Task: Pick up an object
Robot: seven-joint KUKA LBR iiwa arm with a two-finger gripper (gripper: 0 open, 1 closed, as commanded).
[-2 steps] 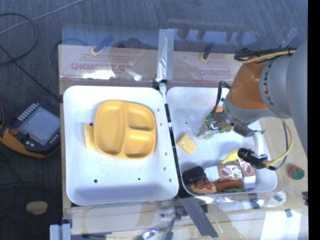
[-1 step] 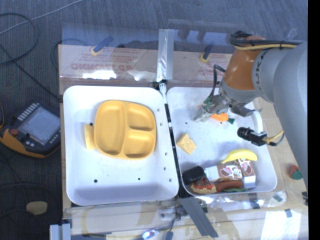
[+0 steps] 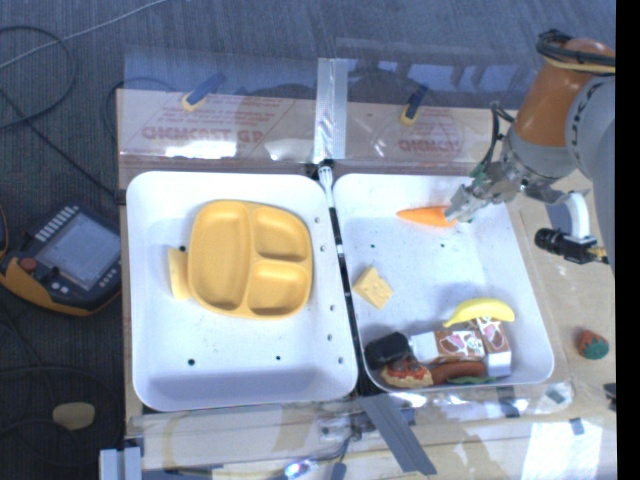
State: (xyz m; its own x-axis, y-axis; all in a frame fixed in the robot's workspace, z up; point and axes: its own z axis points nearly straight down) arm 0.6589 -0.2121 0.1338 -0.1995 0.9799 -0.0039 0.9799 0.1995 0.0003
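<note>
Camera view is looking down at a slant on a table [image 3: 560, 298] carrying two white bins side by side. The arm [image 3: 565, 98] is reaching in from the right, orange band above the wrist, with the end effector [image 3: 466, 206] sitting low in the right bin [image 3: 500, 268] at the thick end of an orange carrot [image 3: 424, 216]. The tip is touching or just over the carrot; whether it is clamping it, I cannot tell. The carrot is lying flat in the far part of the right bin, pointed end aiming left. A yellow cheese wedge [image 3: 374, 288] is lying near the bin's left wall, well apart from the carrot. Along the near edge a cluster is sitting together: a banana [image 3: 480, 312], a boxy printed item [image 3: 470, 344], a dark item [image 3: 387, 349], and a pizza-like piece [image 3: 408, 372]. The left bin [image 3: 150, 358] is holding a yellow divided tray [image 3: 249, 258], with a pale yellow piece [image 3: 177, 273] peeking out at its left edge.
</note>
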